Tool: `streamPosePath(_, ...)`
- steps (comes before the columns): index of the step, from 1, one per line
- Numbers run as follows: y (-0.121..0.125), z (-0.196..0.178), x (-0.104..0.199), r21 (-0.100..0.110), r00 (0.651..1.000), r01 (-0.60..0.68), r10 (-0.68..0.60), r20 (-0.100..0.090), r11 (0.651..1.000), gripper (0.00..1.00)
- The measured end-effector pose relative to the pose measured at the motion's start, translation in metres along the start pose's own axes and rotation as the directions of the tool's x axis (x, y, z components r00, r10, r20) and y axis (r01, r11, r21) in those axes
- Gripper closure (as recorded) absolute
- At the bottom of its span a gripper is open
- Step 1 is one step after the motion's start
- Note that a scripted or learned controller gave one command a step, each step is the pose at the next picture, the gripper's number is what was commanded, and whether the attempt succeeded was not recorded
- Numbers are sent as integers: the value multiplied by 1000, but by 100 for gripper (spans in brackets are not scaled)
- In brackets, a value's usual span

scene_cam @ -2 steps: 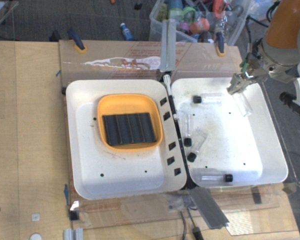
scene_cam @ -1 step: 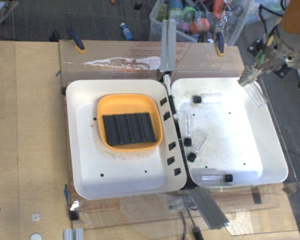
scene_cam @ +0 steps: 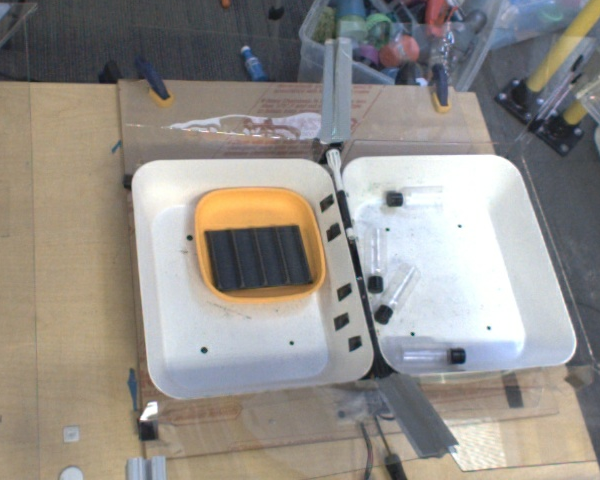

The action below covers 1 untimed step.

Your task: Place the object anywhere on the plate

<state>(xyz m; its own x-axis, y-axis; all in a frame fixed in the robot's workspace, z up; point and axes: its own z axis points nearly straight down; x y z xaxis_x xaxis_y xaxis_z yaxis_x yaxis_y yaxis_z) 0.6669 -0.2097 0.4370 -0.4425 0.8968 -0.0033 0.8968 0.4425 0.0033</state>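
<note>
A dark ribbed block [scene_cam: 258,258] lies flat on the orange plate [scene_cam: 212,214] in the left bin [scene_cam: 170,358], so placement looks complete. Clear tubes [scene_cam: 380,268] lie in the right bin [scene_cam: 500,268]. Gripper state: cannot tell. Next, likely nothing.

Clear tubes [scene_cam: 392,290] in right bin [scene_cam: 500,268]: bodies nearly vanish against white, only black caps read well; exact count unsure. Tube [scene_cam: 427,354] at near rim half lost in glare. Dark ridged object [scene_cam: 258,258] on plate [scene_cam: 260,204]: what it is, cannot tell. It covers much of the plate's floor. Crate [scene_cam: 400,18] of toys at top cut by frame edge, contents a blur of colors. Yellow pole [scene_cam: 575,28] top right cut off. Small grey bits [scene_cam: 145,465] at bottom left of counter [scene_cam: 50,268] cut by lower edge. Smear on cardboard [scene_cam: 245,125] too vague to name.
</note>
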Motion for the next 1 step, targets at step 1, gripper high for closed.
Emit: streamPosePath(1,-5,1,-11,-1,949,314,-314,2,949,100)
